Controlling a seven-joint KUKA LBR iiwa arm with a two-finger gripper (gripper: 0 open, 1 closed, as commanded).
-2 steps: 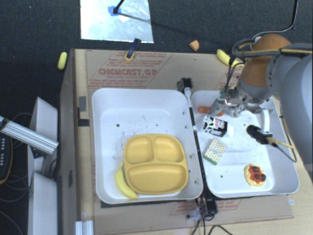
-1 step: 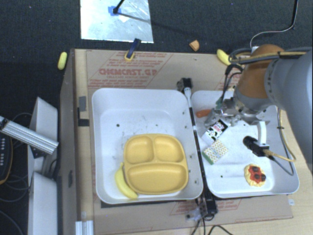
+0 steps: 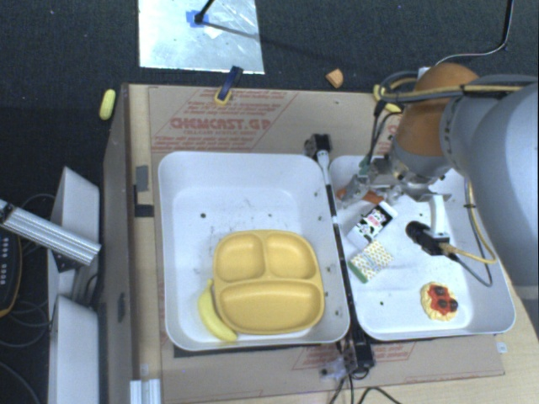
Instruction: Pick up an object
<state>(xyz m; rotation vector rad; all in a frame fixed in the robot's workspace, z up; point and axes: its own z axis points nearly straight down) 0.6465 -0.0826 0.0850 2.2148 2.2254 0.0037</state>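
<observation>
The left bin (image 3: 181, 251) holds a yellow divided plate (image 3: 268, 280) and banana (image 3: 212, 316); the right bin (image 3: 488, 310) holds a pizza toy (image 3: 440, 300); the jaws' state cannot be told.

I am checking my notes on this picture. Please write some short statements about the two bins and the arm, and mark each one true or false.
1. The yellow divided plate lies in the left bin. True.
2. A banana lies against the plate's left edge. True.
3. The red and yellow toy lies in the left bin. False: it lies in the right bin, near its front corner.
4. The arm reaches over the left bin. False: it is over the right bin.
5. The green checkered item lies in the right bin. True.
</observation>
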